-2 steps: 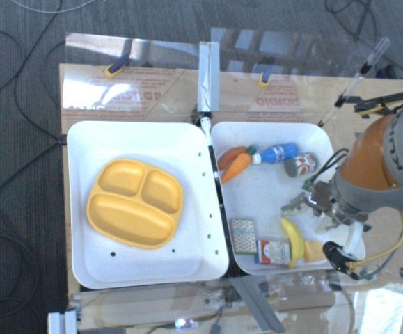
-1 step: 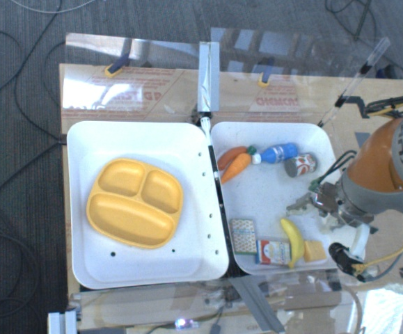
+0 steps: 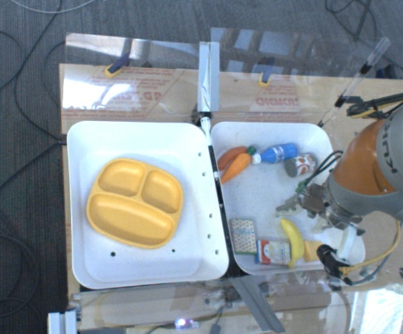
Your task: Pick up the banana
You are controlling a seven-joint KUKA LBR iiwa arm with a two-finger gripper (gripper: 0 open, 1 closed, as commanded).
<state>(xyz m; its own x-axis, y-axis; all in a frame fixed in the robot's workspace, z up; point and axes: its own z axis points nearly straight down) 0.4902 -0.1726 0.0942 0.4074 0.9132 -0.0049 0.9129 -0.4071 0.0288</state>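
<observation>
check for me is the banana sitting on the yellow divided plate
No, the banana lies in the right bin beside a small box, while the yellow divided plate sits in the left bin.

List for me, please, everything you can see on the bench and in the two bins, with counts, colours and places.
Bin: two, white, side by side on the bench.
Divided plate: one, yellow, three compartments, in the left bin.
Carrot: one, orange, upper left of the right bin.
Bottle: one, blue with a white cap, right of the carrot.
Can: one, red and white, right of the bottle.
Banana: one, yellow, lower right bin.
Small box: one, red and white, left of the banana.
Sponge-like pad: one, grey patterned, lower left of the right bin.
Gripper: one, grey metal, above the banana.
Arm: one, grey and orange, right side.
</observation>
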